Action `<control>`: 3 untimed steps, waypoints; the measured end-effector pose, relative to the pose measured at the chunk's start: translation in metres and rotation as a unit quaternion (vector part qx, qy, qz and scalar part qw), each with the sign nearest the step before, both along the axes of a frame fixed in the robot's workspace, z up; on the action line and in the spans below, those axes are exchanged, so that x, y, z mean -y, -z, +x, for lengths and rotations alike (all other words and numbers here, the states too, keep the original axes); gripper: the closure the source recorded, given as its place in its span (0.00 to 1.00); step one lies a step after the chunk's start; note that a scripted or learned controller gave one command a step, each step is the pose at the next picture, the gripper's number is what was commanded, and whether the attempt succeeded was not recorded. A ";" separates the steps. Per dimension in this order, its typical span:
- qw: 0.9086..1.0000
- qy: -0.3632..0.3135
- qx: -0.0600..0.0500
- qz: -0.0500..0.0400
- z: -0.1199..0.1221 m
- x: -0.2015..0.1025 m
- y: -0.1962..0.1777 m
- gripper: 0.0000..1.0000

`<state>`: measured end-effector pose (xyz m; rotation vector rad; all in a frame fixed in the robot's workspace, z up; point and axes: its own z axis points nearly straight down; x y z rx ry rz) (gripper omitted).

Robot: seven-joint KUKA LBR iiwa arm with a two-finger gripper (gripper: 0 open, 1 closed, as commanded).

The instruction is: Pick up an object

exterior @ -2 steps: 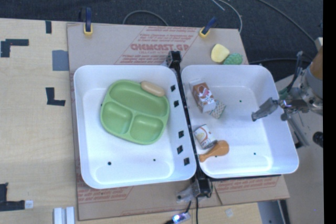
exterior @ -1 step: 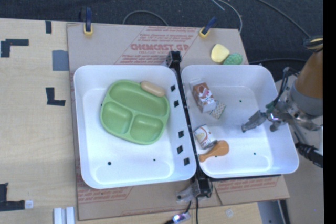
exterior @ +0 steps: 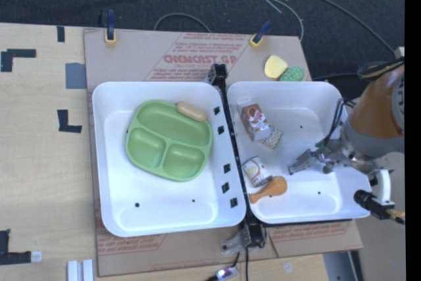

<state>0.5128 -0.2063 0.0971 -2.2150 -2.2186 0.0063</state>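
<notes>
My gripper (exterior: 297, 165) hangs low in the right bin (exterior: 309, 210), over its bare floor right of centre, with nothing seen held in it. To its left lie a brown toy drumstick (exterior: 270, 189) and a small white can (exterior: 255, 171) with a label. Further back stands a brown and white carton (exterior: 253, 120), and a grey patterned packet (exterior: 272, 137) touches it. In the left bin (exterior: 118, 207) rests a green divided plate (exterior: 170, 141). A tan bread roll (exterior: 191, 111) lies on the plate's far rim.
A black divider (exterior: 227, 141) runs between the two bins. A yellow piece (exterior: 275, 66) and a green piece (exterior: 294, 74) sit on the cardboard behind the right bin. Clamps (exterior: 108, 26) hold the cardboard's far edge. Cables cross the dark floor beyond.
</notes>
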 end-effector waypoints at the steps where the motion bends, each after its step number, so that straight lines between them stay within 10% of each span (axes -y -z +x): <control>1: 1.000 0.000 0.004 -0.002 0.000 0.000 0.012 0.00; 2: 1.000 0.000 0.005 -0.003 0.001 0.000 0.001 1.00; 3: 1.000 0.000 0.005 -0.001 0.002 0.000 -0.041 1.00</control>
